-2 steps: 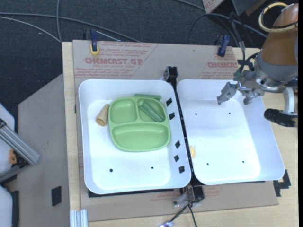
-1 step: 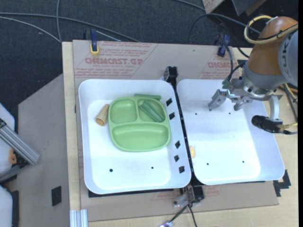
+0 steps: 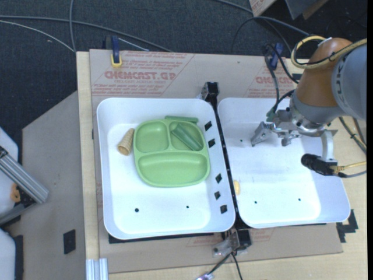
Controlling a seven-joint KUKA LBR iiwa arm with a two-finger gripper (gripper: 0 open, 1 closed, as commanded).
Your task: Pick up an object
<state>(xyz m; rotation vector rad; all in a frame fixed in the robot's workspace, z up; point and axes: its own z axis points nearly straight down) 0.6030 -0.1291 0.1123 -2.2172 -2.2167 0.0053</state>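
Camera view: tool (image 3: 271,137) spread wide over right bin (image 3: 291,209); green tray (image 3: 169,168) in left bin (image 3: 157,217)

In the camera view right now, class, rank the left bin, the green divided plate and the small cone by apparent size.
1. left bin
2. green divided plate
3. small cone

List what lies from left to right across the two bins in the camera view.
Cone → green tray → small yellow bit by the divider → tool over the right bin.
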